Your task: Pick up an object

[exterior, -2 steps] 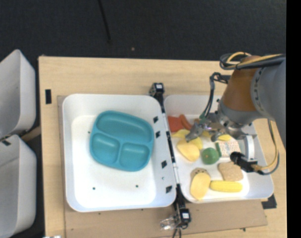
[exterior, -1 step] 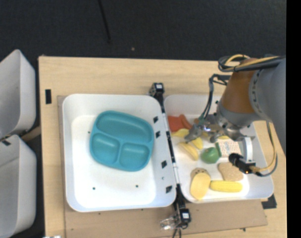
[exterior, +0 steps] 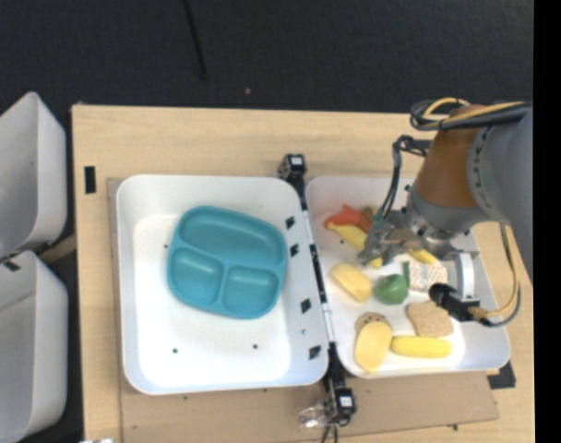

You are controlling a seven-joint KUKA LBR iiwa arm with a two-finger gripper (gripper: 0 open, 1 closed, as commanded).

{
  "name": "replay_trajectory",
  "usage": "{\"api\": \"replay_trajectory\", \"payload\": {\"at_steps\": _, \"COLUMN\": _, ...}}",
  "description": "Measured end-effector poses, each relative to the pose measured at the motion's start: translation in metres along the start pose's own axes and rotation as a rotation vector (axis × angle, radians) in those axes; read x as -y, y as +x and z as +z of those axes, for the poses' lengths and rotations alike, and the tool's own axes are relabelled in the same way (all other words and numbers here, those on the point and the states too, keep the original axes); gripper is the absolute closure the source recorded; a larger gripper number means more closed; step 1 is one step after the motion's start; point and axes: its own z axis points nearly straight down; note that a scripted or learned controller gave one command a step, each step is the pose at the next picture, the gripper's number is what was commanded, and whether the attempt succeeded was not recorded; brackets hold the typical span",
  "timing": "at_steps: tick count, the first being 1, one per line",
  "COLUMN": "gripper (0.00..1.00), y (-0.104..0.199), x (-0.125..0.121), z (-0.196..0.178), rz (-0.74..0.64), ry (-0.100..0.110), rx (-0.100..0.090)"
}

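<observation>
A wooden bench (exterior: 216,137) is shown bearing two white bins; a blue divided plate (exterior: 227,262) is set in the left bin (exterior: 142,340). The gripper (exterior: 380,245) is lowered into the right bin (exterior: 488,344), just beside a yellow banana piece (exterior: 352,237). Nearby a green ball (exterior: 390,289) is seen. Whether the gripper is spread or closed cannot be told.

You won't find any text, label, brand, number or sign that can be read here; nothing legible stands on the bins, the items in them or the surface.
</observation>
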Motion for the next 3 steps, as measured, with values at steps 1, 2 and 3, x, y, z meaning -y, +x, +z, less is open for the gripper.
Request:
{"api": "replay_trajectory", "payload": {"at_steps": 1, "gripper": 1.00, "y": -0.006, "x": -0.002, "z": -0.062, "rz": 0.000, "ry": -0.008, "rx": 0.002}}
{"api": "replay_trajectory", "payload": {"at_steps": 2, "gripper": 1.00, "y": -0.008, "x": -0.004, "z": -0.125, "rz": -0.013, "ry": -0.009, "rx": 0.003}}
{"api": "replay_trajectory", "payload": {"at_steps": 3, "gripper": 1.00, "y": -0.009, "x": -0.005, "z": -0.132, "rz": -0.016, "ry": -0.003, "rx": 0.001}}
